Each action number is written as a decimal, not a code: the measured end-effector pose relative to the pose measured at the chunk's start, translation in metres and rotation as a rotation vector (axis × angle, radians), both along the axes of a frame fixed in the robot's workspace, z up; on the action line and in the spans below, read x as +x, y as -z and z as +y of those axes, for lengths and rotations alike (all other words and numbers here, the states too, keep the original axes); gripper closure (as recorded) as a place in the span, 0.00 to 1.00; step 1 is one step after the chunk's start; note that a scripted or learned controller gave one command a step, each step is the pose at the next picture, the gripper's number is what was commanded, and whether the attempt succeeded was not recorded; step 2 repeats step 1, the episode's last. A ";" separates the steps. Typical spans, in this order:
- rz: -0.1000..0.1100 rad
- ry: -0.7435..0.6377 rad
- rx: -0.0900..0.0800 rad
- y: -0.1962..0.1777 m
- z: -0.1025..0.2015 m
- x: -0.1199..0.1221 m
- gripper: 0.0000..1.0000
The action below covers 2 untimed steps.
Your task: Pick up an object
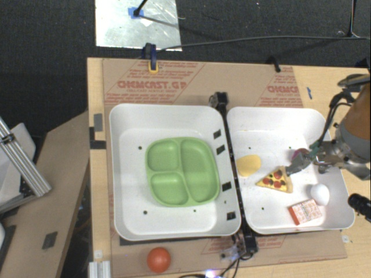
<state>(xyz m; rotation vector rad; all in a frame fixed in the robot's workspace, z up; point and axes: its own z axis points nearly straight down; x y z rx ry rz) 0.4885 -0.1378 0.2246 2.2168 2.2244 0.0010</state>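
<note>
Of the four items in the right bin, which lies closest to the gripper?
The pizza slice: its crust end sits right by the gripper, while the white egg, red carton and yellow disc lie farther off.

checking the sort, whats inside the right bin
In the right bin: a yellow disc, a pizza slice, a white egg and a red-and-white carton. The gripper covers some floor beneath it.
</note>
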 end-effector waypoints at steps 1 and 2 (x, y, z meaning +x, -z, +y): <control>0.003 0.002 0.001 0.062 -0.001 0.003 0.00; 0.003 0.002 0.001 0.062 -0.001 0.003 0.00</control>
